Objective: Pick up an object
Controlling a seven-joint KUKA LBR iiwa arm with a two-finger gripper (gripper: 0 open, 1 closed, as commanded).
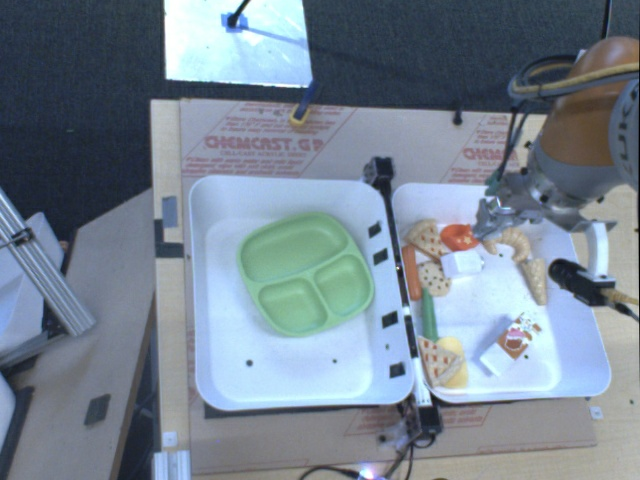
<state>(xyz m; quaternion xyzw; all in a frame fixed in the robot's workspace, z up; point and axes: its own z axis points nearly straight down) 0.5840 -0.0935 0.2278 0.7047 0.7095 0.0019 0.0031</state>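
Claw (490, 218) hangs low over right bin (580, 368) beside tomato slice (458, 236); grip state unclear.

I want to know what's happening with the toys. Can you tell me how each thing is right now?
Green tray: flat in the left bin, compartments bare.
Right bin: holds toy food.
Tomato slice: lying beside the gripper.
Carrot: lying along the left wall.
Small carton: tipped on its side.
Gripper: low over the food.

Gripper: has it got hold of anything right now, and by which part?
Cannot be told. The gripper is low over the right bin, beside the tomato slice and the croissant, but no item shows between its tips.
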